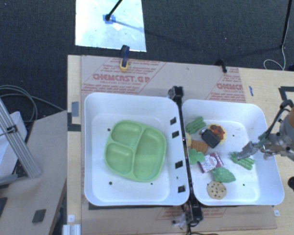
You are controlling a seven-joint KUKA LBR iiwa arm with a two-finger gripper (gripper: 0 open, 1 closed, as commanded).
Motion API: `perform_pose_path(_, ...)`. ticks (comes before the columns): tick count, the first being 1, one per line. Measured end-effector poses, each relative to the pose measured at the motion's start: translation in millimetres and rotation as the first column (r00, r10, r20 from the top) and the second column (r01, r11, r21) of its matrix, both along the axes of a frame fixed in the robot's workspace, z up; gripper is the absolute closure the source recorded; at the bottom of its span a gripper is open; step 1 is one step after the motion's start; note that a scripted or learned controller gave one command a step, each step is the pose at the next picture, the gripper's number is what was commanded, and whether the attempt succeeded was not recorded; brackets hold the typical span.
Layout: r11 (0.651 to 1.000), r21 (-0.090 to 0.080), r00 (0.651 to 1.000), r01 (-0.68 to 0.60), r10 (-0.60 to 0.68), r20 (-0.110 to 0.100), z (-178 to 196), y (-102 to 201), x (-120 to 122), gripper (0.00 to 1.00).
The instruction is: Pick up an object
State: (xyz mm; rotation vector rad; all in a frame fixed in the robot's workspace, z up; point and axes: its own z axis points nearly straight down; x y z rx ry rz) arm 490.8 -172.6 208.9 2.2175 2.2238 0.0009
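Gripper: gripper [245, 152] at the right bin's [269, 191] three o'clock side, over a green toy vegetable [243, 162].
Fingers: cannot tell.
Advice: descend straight, centre on it, avoid the wall.

Grey arm reaching in from the right (low), tool [244, 153] angled left and downward

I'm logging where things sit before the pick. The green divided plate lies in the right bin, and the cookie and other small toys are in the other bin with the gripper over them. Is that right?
Not quite. The camera view shows the green divided plate in the left bin, not the right. The cookie and other small toys are in the right bin, with the gripper over them.
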Motion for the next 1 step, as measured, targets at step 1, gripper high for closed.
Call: perform_pose_path(1,1.000,-0.002,1.000,-0.004,0.004,0.003,-130.2,-20.5,99.9,0.00)
